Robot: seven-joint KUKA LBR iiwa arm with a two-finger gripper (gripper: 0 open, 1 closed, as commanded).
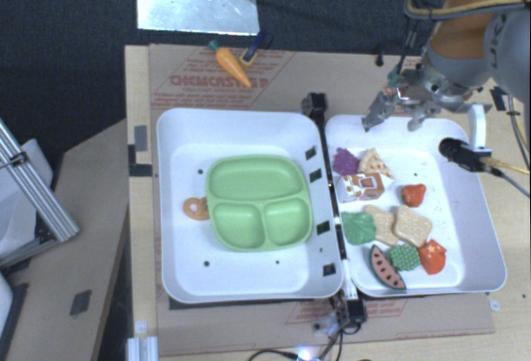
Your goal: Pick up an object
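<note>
Camera view, gripper (pixel 393 110) open above bin rim (pixel 390 120)

From my seat, the arm (pixel 477 11) reads as a bulky rounded shell, orange across its domed top and grey underneath, with a paler grey edge at the far right. A dark cable loops off the orange part on its left side, edged with a yellowish line. Below the grey housing sits a cluster of pale metallic fittings (too small for me to make out individual screws). The gripper (pixel 394 117) is light grey metal, ending in two short prongs. A white bracket and a black cylindrical piece hang beside it.
</note>
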